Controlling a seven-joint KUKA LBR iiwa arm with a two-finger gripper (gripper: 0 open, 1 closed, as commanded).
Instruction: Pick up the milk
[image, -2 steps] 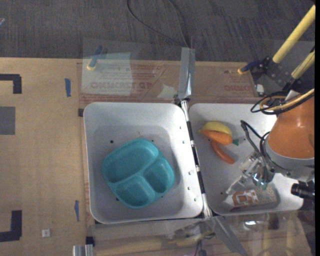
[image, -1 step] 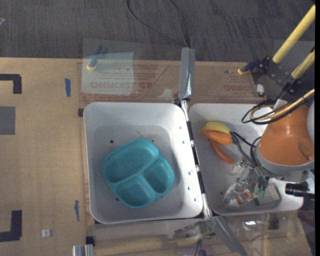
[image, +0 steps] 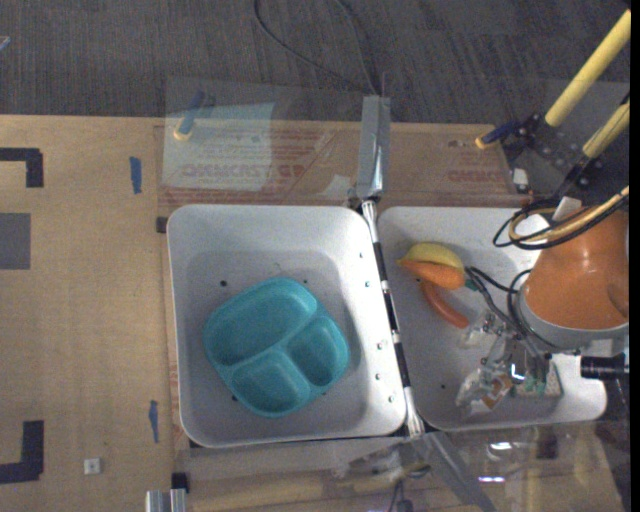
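Milk (image: 538, 386), as far as I can tell, is the small pale box with green marks at 5 o'clock in the right bin (image: 590, 408); it is blurred and partly covered. The tool (image: 497, 375) hangs low over the same corner, just beside this box at its 9 o'clock; whether the tool is wide or narrow I cannot tell, and nothing is clearly seen inside it. At 11 o'clock in this bin lie a yellow fruit (image: 432, 254), an orange carrot (image: 437, 273) touching it, and a red-orange long piece (image: 445, 304). The left bin (image: 200, 240) on the worktop (image: 80, 320) carries a teal divided plate (image: 277, 345), a little toward 6 o'clock from its middle.
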